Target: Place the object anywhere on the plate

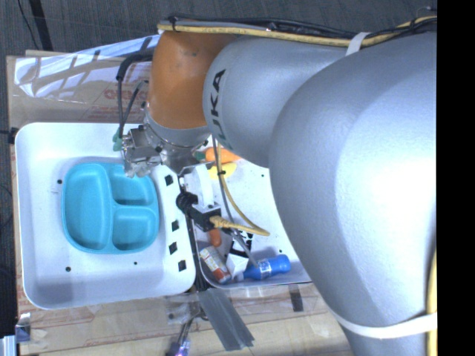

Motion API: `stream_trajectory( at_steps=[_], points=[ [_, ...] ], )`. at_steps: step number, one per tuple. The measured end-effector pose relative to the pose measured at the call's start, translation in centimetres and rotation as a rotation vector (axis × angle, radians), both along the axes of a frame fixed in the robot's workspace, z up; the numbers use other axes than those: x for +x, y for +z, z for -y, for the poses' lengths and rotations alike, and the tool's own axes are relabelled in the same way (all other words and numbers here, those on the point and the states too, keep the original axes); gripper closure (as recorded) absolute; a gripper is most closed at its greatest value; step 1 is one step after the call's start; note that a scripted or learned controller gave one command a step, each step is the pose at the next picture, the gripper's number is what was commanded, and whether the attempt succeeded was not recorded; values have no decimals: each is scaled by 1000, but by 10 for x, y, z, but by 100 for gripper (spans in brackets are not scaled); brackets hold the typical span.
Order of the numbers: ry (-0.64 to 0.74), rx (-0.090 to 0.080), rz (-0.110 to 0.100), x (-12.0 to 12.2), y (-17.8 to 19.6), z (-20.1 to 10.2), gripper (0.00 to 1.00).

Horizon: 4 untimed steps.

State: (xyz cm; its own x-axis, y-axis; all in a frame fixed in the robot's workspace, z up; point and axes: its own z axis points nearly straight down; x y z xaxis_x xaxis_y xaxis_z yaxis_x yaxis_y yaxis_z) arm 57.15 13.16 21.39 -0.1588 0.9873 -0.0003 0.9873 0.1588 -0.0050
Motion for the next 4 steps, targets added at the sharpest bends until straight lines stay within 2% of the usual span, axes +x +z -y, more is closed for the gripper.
stream_trajectory(
  at_steps=[1, 2, 3, 4],
  points=[
    [-110, 1, 3, 4, -122, -53, 100],
    [-152, 0, 2, -33, -37, -18, 100],
    [-366, 10, 30, -86, -111, -56, 100],
    [-825, -2, 1, -95, -49, -12, 100]
  ],
)
